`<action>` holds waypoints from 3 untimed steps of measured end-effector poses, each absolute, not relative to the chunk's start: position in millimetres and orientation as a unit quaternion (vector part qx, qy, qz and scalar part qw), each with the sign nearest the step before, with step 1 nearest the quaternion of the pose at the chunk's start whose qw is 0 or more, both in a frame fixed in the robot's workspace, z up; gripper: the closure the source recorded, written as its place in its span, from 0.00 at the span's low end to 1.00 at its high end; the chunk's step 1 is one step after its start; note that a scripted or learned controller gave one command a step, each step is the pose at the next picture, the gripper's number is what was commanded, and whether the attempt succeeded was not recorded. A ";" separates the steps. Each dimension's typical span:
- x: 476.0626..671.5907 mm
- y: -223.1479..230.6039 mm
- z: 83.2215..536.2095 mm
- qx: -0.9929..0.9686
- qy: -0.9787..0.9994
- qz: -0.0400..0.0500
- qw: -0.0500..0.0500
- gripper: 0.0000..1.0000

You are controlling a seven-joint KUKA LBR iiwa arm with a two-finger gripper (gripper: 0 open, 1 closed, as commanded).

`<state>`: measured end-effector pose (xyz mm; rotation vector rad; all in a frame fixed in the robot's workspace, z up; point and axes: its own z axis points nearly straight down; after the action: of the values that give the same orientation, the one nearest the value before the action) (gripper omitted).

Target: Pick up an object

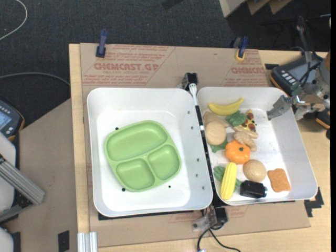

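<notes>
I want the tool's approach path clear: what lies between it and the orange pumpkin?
In the camera view, bare white bin floor separates the tool from the pumpkin.

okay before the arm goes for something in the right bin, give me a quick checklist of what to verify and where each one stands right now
1. Hand over the right bin: ok, at its upper right edge.
2. Hand free of any object: ok, nothing between its fingers.
3. Hand lined up over a target: not ok, the toys lie further left.
4. Isolated target available: ok, orange patty sits apart.
5. Crowded targets: not ok, pumpkin touches its neighbours.
6. Green tray out of the way: ok, in the left bin.
</notes>
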<state>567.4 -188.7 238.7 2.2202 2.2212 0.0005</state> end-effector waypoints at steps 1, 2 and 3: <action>596.1 -168.1 131.4 0.706 0.708 -0.001 -0.003 0.00; 529.4 -131.0 90.6 0.707 0.707 0.001 0.001 0.00; 484.0 -105.2 85.5 0.707 0.707 0.001 0.001 0.00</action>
<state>484.0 -105.2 85.5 2.2214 2.2197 0.0018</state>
